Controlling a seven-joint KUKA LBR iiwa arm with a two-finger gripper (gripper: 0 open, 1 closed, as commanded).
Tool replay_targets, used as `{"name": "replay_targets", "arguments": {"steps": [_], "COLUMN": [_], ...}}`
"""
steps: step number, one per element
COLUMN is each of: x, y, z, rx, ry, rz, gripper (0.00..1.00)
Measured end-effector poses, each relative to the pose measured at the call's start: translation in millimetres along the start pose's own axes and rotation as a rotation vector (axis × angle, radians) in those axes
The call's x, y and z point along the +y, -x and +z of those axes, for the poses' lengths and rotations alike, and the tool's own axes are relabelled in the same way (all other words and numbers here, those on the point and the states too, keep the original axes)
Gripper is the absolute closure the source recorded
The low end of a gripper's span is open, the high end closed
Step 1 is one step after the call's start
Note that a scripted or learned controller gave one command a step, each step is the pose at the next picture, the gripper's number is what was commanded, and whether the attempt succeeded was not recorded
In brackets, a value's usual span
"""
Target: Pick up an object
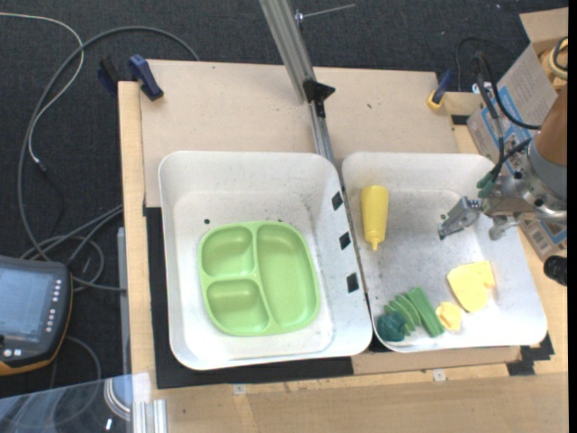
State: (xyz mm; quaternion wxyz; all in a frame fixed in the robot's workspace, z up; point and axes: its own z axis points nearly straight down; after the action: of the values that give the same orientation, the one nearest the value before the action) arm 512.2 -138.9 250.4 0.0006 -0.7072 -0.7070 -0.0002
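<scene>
The two shallow white plastic bins (180,188) look matt and finely speckled. The lime-green three-part plastic tray (259,278) has a smooth, soft sheen. The yellow plastic squeeze bottle (374,215) looks smooth. The pale fibreboard desk (234,106) is matt; the slanted aluminium rail (281,25) looks brushed.

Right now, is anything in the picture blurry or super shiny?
In the camera view, the green plate and yellow bottle look sharp; the left bin shows soft, even light with no strong glare; the hand looks a little smeared; the bottom-left corner holds a pale, hazy patch that is out of focus.
</scene>
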Motion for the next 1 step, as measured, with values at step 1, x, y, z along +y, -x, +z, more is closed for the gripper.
{"name": "replay_targets", "arguments": {"steps": [1], "x": [0.9], "y": [-0.4], "z": [-11.2], "rx": [0.000], "ry": [0.003], "rz": [-0.001], "gripper": [1.00]}}
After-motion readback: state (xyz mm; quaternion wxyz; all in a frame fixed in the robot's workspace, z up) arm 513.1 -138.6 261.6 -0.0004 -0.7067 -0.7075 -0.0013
